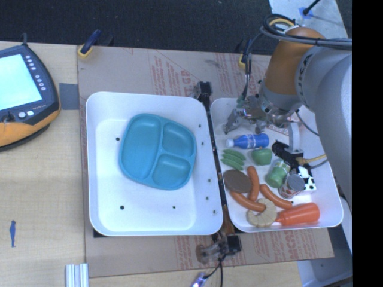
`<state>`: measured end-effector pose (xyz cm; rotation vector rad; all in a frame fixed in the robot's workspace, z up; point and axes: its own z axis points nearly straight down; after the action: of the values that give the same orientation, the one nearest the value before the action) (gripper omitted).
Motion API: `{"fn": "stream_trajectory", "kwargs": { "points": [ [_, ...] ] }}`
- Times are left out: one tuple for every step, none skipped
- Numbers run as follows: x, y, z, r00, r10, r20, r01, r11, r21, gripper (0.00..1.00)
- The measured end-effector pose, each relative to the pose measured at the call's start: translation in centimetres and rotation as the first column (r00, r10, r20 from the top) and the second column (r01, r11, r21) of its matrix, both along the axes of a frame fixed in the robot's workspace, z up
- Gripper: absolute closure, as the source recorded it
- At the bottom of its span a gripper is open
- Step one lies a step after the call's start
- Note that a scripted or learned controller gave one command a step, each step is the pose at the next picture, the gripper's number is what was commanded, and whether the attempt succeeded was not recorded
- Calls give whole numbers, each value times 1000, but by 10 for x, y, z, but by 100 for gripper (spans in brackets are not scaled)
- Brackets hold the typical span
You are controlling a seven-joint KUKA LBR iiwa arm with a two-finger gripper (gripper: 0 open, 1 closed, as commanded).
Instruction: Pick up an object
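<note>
The gripper (256, 119) hangs over the far end of the right bin (335, 217); whether it is open or closed, I cannot tell. Just below it lies the blue bottle (250, 141), on its side, apart from it. The left bin (96, 160) holds a blue plate (158, 151).

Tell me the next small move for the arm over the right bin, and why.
Probably a short descent toward the blue bottle. The gripper sits at the far end of the right bin, just above that bottle, with nothing visibly between it and the bottle. The other items are crowded nearer the bin's front, so the bottle looks like the closest target.
</note>
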<state>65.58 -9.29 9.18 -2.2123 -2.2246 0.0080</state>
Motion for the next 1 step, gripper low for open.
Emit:
{"fn": "stream_trajectory", "kwargs": {
  "points": [
    [0, -1, 11, 1000, 2, -2, -2, 1000, 0, 100]
  ]
}}
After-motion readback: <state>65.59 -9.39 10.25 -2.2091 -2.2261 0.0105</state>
